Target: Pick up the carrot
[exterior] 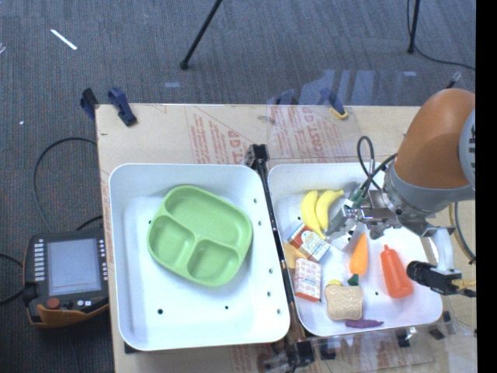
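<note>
End effector (351, 214) right of frame centre, grip state unclear | carrot (358, 256) just below it, lower right bin (435, 309) | long axis near vertical, leaf end down

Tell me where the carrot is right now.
The carrot lies in the right bin, just below the gripper, with the orange bottle to its right and the slice of bread just below its green end.
</note>
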Motion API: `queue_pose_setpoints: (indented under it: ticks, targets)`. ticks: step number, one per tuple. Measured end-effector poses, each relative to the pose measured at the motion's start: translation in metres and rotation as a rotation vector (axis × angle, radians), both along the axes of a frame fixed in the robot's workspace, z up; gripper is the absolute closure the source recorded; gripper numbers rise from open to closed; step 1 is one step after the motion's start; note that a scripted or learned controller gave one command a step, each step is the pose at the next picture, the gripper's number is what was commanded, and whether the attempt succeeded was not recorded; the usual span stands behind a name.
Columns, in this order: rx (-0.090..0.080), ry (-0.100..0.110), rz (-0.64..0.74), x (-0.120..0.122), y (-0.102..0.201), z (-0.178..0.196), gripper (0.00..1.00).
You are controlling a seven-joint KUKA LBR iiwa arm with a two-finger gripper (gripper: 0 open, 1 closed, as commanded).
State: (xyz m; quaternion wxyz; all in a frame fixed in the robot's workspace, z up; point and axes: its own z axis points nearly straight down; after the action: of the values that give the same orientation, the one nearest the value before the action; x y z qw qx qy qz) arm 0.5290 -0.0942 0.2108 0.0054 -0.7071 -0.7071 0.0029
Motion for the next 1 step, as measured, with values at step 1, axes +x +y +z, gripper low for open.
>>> queue_pose_setpoints:
  ticks: [1]
  targets:
    - [-0.001, -0.014, 0.097, 0.0153, -0.0452, -0.12, 0.0]
